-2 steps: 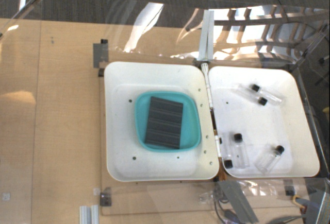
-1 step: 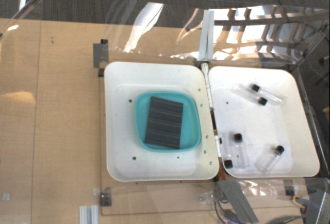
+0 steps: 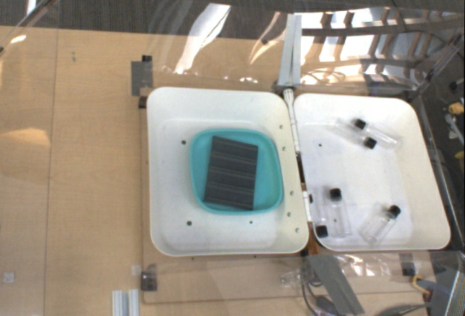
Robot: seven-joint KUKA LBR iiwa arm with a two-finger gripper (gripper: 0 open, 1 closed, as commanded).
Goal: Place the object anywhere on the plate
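Observation:
A teal, rounded-square plate point(image 3: 272, 178) lies in the middle of the left white bin point(image 3: 168, 233). A dark grey, ribbed rectangular block point(image 3: 231, 172) lies flat on the plate. It sits inside the rim, with its long side running front to back and turned slightly clockwise. Nothing touches the block.
The right bin point(image 3: 427, 233) holds several small clear vials with black caps, two near the back point(image 3: 365, 133) and others near the front point(image 3: 336, 200). A metal frame point(image 3: 378, 38) stands behind the right bin. Bare wooden bench point(image 3: 73, 162) spreads to the left.

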